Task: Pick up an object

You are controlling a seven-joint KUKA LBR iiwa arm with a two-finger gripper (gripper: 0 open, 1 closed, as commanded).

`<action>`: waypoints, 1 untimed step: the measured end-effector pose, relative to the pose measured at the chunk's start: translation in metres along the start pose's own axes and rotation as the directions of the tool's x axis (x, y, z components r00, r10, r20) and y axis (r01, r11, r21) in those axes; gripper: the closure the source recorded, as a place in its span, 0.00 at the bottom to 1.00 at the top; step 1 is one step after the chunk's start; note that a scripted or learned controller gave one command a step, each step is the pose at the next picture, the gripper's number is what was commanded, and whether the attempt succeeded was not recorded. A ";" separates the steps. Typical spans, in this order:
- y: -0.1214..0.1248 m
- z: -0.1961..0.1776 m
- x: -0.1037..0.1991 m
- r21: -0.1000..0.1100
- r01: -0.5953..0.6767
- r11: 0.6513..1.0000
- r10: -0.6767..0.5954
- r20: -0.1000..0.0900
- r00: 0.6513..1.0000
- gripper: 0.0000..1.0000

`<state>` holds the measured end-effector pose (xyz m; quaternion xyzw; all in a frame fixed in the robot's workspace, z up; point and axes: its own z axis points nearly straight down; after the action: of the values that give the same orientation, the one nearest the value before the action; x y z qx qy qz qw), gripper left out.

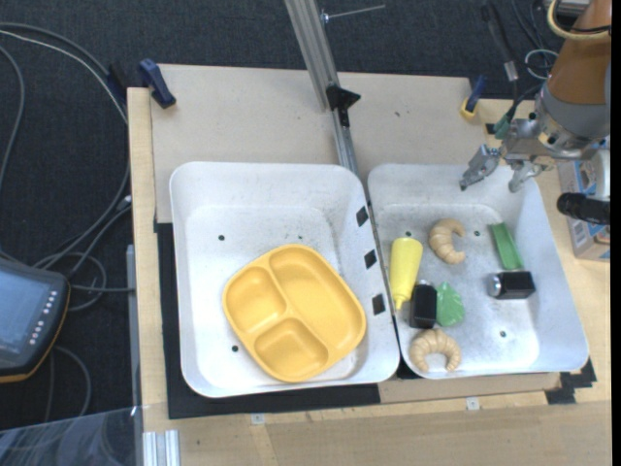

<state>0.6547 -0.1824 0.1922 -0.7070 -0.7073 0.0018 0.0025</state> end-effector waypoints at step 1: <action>-0.003 0.063 0.004 0.002 0.001 1.000 -0.001 -0.001 1.000 0.00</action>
<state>0.6516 -0.1784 0.1291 -0.7067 -0.7075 0.0021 0.0036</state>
